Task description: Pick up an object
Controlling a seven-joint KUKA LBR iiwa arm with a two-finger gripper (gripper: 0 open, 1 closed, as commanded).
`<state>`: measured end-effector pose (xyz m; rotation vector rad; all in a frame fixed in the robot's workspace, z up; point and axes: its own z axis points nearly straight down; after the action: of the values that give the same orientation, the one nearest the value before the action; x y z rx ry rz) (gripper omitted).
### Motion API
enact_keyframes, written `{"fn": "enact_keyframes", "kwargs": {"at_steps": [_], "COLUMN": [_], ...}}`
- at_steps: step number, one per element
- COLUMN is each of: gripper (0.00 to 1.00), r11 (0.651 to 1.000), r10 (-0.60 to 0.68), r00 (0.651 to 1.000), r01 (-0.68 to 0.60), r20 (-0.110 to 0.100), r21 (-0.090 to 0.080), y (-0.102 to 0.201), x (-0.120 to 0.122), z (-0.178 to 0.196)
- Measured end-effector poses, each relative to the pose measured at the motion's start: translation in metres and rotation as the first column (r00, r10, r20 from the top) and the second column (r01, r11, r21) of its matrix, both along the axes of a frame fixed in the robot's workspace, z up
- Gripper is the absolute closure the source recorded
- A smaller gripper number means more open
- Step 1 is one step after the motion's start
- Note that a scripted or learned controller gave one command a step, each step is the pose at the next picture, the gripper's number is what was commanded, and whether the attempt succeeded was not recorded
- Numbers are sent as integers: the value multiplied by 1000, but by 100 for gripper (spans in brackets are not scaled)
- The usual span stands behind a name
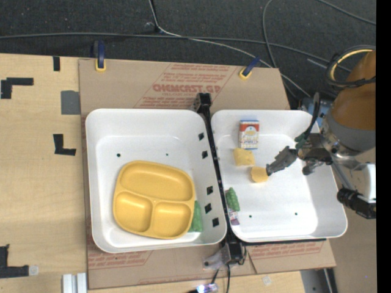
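In the right bin point(317, 227) lie a small white carton with a red and blue label point(248, 133), a yellow chunk point(244, 157) just below it, and a second yellow chunk point(259, 174) nearer the middle. A green packet point(232, 199) rests against the bin's left wall. My gripper point(286, 171) hangs low over the right bin's middle, open, with nothing between its fingers. Its left fingertip point(270, 168) is right beside the second yellow chunk.
The left bin point(98, 163) holds a yellow divided plate point(154, 198) with a green item point(197, 218) wedged at its right edge. The grey arm with its orange band point(354, 96) stands over the right bin's right rim. Cables run across the dark floor behind.
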<state>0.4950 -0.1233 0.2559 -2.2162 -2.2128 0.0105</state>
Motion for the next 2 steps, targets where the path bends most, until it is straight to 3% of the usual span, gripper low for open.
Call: {"fn": "enact_keyframes", "kwargs": {"at_steps": [1,2], "gripper": [0,0], "r11": [1000,1000], "r10": [3,1], "r00": [1000,1000], "r01": [-3,-1], "r20": [10,7], "r21": [-2,-2], "y": [0,-1], "x": [2,1], "z": [5,-38]}}
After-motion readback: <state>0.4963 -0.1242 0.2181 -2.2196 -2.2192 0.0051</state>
